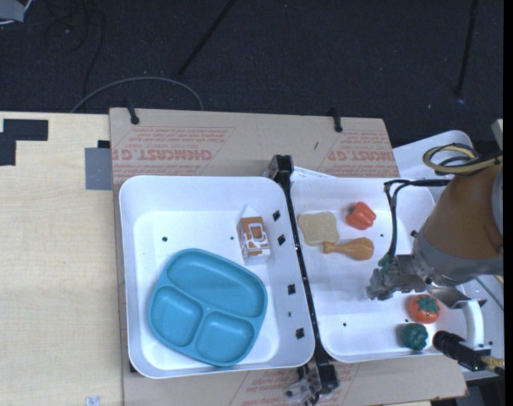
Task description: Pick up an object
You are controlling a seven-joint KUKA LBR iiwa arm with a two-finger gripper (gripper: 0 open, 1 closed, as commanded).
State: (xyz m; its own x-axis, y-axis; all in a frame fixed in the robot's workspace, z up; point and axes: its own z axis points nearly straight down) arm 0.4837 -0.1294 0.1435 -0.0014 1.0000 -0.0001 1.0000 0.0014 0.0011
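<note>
The gripper (383,284) hangs low over the floor of the right bin (345,332), towards its near right part; it shows as a dark cluster, and whether it is spread or closed, or has hold of anything, cannot be told from this slant. Nothing is visibly between its tips.

The closest candidate is the orange tomato-like toy (423,309), just to the right and slightly nearer. Beside that, nearer still, lies a small green toy (414,337). To do the pick well, I judge the arm should settle on one piece, centre over it and come straight down, since the two sit close together and a skewed approach could nudge one into the other or against the bin's right wall.

Farther off, to the left, lie a drumstick-shaped toy (351,249), a tan bread slice (318,227) touching it on the far side, and a red pepper-like toy (361,216); these are more openly spaced and may be easier targets.

The left bin (142,201) bears a blue divided plate (207,307) and a small orange-and-white carton (253,238). The ridge between bins (297,260) stands between the gripper and those.
</note>
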